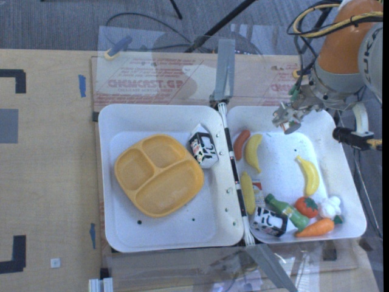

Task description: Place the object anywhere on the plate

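Nearest the camera, at the front edge of the right bin (349,181), lies a cluster well forward of the gripper: a carrot (315,228), a tomato-like red piece (307,206), a white cauliflower-like piece (330,207), a green bottle (285,210) and a black-and-white carton (269,220). Farther back, a yellow banana (309,175) lies below the fingers, its long axis running roughly front to back; it looks like the closest loose item to them. Toward the divider sit a second banana (253,152), a red sausage-shaped piece (241,143) and a yellow corn-like piece (247,192). Across the divider in the left bin (115,224), the yellow divided plate (159,174) lies well to the left of the fingers and somewhat forward, with a small cow-patterned carton (203,148) touching its right rim but not on it. The gripper (290,118) hovers over the right bin's far edge; whether its fingers are apart or together is too blurred to tell, and nothing visible sits between them. The task names no object, so which piece is meant is unclear. The plate bears nothing, so the placing appears not yet done.
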You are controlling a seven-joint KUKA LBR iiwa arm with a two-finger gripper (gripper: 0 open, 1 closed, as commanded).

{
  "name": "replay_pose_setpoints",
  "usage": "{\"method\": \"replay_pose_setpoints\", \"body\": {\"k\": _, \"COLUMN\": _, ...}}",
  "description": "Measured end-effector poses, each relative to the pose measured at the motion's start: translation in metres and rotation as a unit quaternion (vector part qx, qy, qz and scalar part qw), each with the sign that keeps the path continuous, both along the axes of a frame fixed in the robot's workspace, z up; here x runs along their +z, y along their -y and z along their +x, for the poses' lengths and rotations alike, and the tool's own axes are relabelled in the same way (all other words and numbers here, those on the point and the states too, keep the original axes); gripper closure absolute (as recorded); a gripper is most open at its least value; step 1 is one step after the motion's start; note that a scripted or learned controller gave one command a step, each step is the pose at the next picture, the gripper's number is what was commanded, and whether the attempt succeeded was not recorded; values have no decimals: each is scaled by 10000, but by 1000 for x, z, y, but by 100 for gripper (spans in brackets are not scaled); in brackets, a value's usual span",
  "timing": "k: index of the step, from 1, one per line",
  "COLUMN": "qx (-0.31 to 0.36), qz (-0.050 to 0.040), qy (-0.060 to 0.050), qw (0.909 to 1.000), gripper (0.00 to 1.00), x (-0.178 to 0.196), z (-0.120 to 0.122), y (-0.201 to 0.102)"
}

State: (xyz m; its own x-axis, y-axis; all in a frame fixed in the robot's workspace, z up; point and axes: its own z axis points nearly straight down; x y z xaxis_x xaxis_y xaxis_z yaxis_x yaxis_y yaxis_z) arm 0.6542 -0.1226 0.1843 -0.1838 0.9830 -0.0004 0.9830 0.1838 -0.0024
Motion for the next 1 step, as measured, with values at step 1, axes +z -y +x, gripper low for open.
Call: {"method": "replay_pose_setpoints", "body": {"k": 1, "qx": -1071, "qz": 9, "qy": -6, "qw": 9942, "gripper": 100, "x": -13, "z": -94, "y": 32}}
